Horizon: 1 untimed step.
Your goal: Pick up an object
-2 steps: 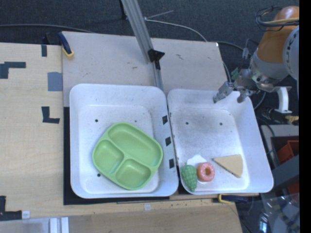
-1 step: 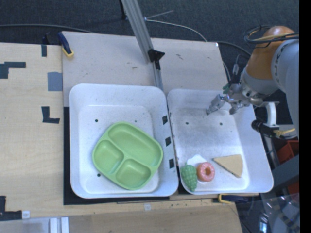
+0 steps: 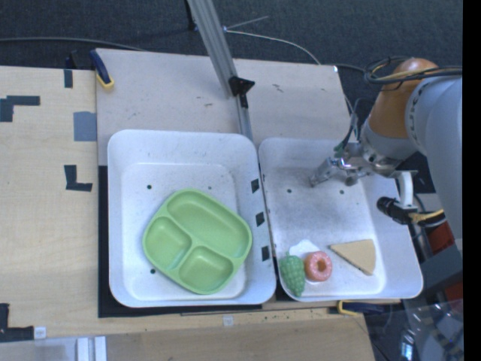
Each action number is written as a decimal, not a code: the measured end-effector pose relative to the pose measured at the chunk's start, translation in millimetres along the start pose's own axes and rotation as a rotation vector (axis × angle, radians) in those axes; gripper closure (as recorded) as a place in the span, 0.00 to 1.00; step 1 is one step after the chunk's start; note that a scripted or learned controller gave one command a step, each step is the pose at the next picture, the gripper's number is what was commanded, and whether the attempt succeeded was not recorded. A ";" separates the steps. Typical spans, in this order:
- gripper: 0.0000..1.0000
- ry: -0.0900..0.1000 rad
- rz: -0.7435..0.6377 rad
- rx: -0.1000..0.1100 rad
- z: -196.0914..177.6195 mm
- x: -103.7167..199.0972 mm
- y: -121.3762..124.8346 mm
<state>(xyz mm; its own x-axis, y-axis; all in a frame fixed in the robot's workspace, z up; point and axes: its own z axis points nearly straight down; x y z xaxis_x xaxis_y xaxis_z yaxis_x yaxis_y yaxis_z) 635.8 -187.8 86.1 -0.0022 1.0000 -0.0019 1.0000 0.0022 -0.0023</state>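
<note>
The hand [image 3: 325,176] hangs low over the right bin [image 3: 391,277], gripping nothing, opening unclear; the donut [image 3: 319,265], wedge [image 3: 356,255] and green toy [image 3: 293,274] crowd the near edge, so a grab risks nudging neighbours.

Left bin [image 3: 120,201]: green divided plate [image 3: 197,241]. Right bin [image 3: 391,277]: green toy [image 3: 293,274], pink donut [image 3: 319,265], tan wedge [image 3: 356,255] along near edge. Hand [image 3: 325,175] over right bin's far end, nothing between fingers.
</note>
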 end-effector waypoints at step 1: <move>1.00 0.001 -0.001 -0.001 -12.5 0.7 0.7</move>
<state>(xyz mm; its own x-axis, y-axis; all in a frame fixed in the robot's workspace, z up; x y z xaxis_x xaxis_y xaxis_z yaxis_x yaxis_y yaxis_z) 636.5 -187.2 98.5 -0.0035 1.0000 -0.0013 1.0000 0.0035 -0.0016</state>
